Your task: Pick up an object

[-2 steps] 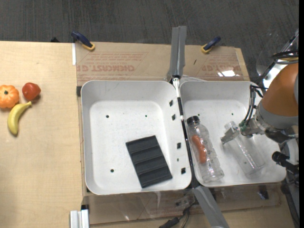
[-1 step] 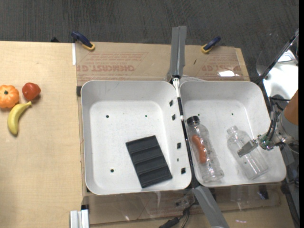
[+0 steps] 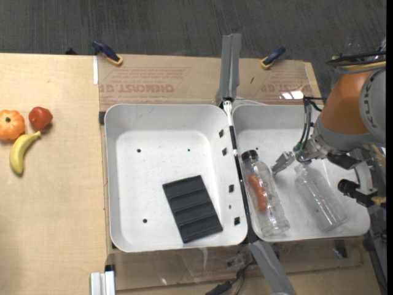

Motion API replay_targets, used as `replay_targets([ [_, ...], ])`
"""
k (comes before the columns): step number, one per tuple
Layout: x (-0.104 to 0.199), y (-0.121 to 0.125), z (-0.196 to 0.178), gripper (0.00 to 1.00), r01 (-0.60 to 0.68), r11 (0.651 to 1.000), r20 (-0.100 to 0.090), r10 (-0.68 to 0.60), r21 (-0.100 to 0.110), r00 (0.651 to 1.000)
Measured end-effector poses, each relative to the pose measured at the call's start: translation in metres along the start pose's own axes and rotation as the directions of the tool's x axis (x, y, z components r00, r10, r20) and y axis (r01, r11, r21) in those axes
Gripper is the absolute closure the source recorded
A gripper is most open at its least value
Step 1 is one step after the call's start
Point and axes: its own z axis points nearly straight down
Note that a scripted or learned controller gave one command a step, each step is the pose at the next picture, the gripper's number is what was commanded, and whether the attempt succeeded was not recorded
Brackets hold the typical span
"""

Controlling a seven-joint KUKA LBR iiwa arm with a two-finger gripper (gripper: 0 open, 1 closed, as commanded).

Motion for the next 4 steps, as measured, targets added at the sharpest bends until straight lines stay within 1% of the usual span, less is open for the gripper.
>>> replay_targets([
  [1, -0.02, -0.051, -0.036, 0.0, 0.073, 0.997, 0.014, -0.073, -0.017, 0.997],
  [2, -0.028, -0.09, -0.011, 0.0, 0.161, 0.987, 0.025, -0.16, -0.029, 0.987],
  [3, -0.015, -0.077, -0.006, 0.0, 0.255, 0.967, 0.014, -0.255, -0.012, 0.967],
  [4, -0.035, -0.021, -0.002, 0.0, 0.099, 0.995, 0.004, -0.099, -0.003, 0.995],
])
